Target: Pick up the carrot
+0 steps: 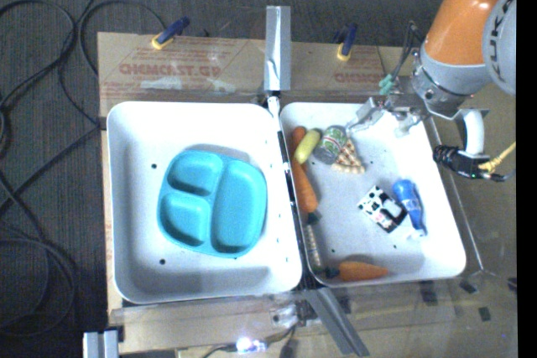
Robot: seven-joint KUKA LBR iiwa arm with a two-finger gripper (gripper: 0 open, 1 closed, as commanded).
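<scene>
A long carrot [304,183] lies along the left wall of the right bin [449,218]. A second carrot [362,270] rests near that bin's front wall, and a short orange piece [299,134] lies at the back left corner. My gripper [384,120] hangs over the back right part of the right bin, well apart from every carrot. Its fingers [366,115] are spread open with nothing between them.
Next to the long carrot are a yellow item [307,146], a small can [334,140] and a waffle-like wedge [350,160]. A black-and-white object [382,209] and a blue bottle [408,203] lie mid-right. The left bin [126,180] holds a blue divided tray [215,200].
</scene>
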